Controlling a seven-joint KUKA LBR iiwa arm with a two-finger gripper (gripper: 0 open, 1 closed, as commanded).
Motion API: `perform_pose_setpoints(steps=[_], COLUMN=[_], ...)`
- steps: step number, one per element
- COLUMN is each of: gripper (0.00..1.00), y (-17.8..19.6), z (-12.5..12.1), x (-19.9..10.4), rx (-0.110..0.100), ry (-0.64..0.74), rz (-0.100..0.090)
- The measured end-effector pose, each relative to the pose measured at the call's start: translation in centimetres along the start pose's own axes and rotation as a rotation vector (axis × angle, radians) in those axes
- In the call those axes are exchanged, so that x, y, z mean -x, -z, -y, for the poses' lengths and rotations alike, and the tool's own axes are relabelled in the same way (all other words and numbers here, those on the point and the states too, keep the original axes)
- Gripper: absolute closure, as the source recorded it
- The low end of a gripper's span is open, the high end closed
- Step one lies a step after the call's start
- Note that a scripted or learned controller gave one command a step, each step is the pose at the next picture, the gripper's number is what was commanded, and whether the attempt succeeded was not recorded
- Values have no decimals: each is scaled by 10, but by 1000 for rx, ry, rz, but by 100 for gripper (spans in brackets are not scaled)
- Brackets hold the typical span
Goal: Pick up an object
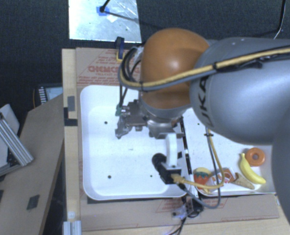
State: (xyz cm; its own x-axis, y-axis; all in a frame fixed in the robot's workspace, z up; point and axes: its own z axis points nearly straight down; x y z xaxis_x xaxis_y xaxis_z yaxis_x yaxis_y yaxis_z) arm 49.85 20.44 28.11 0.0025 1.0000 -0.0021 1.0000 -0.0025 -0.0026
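gripper (121,130) hangs over the bare left bin (98,146), grip state unclear. still searching; next means crossing to the banana (251,170).

Yellow banana (251,170), orange ring (255,156), white bins (98,146).

Bulky grey KUKA arm (252,92) reaching in from the right, glossy orange band (171,65) above the wrist, yellow cable along it, small metal two-finger gripper (121,131) pointing down, low.
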Motion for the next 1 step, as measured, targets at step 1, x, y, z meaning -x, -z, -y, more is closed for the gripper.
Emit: perform_pose_setpoints(steps=[1], gripper=[0], y=[-61], z=[12], x=[68], rx=[-2], ry=[-3], rz=[0])
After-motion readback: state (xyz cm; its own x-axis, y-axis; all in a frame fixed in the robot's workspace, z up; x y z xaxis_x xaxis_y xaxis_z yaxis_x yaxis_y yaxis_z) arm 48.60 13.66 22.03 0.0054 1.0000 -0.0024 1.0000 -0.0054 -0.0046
